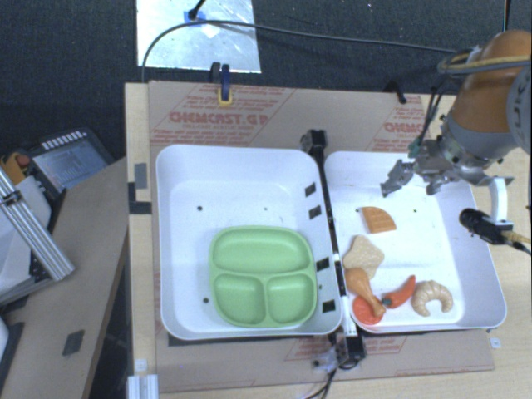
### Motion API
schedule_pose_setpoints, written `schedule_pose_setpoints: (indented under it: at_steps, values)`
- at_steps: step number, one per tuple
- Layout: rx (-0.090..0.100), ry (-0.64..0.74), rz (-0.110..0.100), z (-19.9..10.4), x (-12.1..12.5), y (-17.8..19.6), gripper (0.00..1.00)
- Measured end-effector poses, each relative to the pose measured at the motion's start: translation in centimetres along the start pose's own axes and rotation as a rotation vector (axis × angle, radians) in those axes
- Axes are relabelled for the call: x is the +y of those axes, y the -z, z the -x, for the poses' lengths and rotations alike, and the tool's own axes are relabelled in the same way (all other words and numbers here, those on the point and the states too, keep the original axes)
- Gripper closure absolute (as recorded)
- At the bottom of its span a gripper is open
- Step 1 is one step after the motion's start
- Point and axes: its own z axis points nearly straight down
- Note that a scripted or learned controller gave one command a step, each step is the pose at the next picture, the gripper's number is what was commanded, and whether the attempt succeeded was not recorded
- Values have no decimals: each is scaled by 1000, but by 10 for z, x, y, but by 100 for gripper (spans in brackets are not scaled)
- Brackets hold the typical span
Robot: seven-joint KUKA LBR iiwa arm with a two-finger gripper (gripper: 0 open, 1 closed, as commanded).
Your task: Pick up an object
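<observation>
**Pincer over the right bin, holding nothing**

The pincer (413,179) hung spread and empty above the right bin (465,248). Below it lay an orange wedge (378,219), apart from its fingers. A green divided tray (262,274) sat in the left bin (191,198).

Right bin, lower right of frame: orange wedge (377,219) flat, apart; below it, clustered: beige chunk (364,254), drumstick (362,288), red pepper (399,292), croissant (432,296).
</observation>
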Motion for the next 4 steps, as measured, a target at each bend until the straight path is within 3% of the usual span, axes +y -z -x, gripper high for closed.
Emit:
schedule_pose_setpoints:
  at_steps: [1,3,4]
  values:
    - [-1,2,12,0,3,7,0]
    - [-1,4,9,-8,12,-101,0]
    - [-1,2,12,-8,13,-116,0]
